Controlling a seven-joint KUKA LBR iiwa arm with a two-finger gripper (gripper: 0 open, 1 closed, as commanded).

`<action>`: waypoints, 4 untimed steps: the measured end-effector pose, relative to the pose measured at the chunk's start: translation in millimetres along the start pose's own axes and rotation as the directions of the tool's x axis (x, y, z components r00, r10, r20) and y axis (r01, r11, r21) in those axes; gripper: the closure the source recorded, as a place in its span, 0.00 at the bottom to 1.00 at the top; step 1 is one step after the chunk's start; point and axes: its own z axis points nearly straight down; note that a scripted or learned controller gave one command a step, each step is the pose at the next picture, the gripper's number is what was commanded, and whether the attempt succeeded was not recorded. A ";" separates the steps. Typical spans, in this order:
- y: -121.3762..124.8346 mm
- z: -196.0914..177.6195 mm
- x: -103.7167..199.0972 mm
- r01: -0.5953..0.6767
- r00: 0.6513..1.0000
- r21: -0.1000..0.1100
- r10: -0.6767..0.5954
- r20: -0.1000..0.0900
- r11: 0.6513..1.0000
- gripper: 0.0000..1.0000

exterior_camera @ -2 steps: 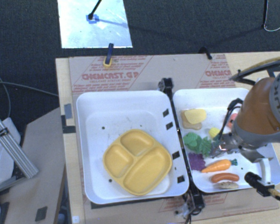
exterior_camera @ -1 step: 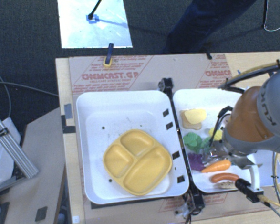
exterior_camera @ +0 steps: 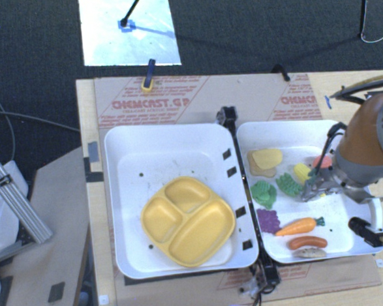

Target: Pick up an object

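Note:
The right bin [exterior_camera: 320, 128] holds several toy foods. There is a pale yellow piece [exterior_camera: 265, 160], a small bright yellow piece [exterior_camera: 302, 171], two green leafy pieces [exterior_camera: 263, 193] [exterior_camera: 288, 185], purple grapes [exterior_camera: 269, 221], an orange carrot [exterior_camera: 297, 227], a red sausage [exterior_camera: 307, 242] and a pale brownish piece [exterior_camera: 310, 253]. My gripper [exterior_camera: 310, 192] reaches down from the right into the middle of this bin. Its tip is beside the right green piece and just below the bright yellow piece. A red-orange object [exterior_camera: 324, 161] shows behind the wrist.
The left bin [exterior_camera: 132, 146] holds a yellow three-compartment tray [exterior_camera: 188, 219]. Black clips [exterior_camera: 229, 116] join the bins along the central divider. The grey arm with its orange band [exterior_camera: 367, 140] covers the right bin's right side. A blue-yellow tool [exterior_camera: 149, 75] lies on the bench behind.

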 end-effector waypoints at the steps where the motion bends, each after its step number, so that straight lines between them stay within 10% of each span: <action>1: -0.9 -9.9 4.7 0.007 1.000 0.002 -0.007 -0.004 1.000 1.00; 3: 18.3 -9.8 -43.0 0.009 1.000 0.001 -0.009 -0.003 1.000 1.00; 4: 18.2 -9.4 -43.0 0.009 1.000 0.002 -0.009 -0.003 1.000 0.00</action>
